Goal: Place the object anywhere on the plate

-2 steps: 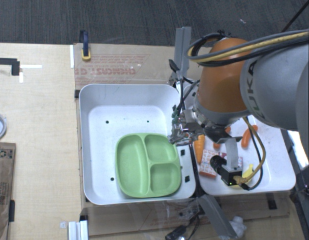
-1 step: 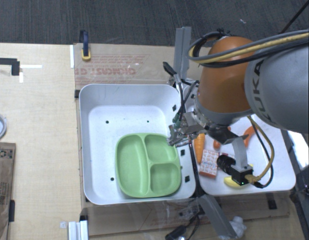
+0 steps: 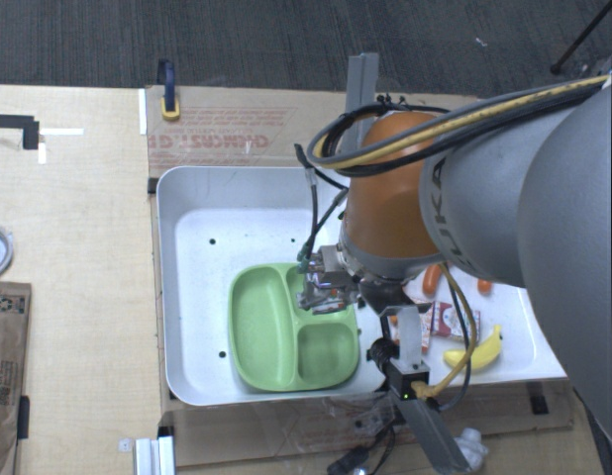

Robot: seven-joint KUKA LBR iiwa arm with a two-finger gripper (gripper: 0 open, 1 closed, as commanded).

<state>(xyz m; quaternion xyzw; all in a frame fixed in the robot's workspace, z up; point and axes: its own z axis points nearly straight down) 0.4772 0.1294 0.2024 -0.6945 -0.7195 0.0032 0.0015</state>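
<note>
My gripper sits low over the right rim of the green plate, near where the divider splits its upper and lower right compartments. It is a tangle of dark metal here, and I cannot tell whether it is wide, narrow or closed on anything.

I also cannot say which object is mine. Nothing shows lying in the plate's compartments. To the lower right of the frame, past my wrist, lie a banana, a red-and-white packet and an orange piece.

I judge this to be the placing step, at the plate. If I am carrying something, the next move is to let go well inside a compartment, clear of the rim, then lift straight up.

My orange band and cables hide much of the white bin behind me.
</note>
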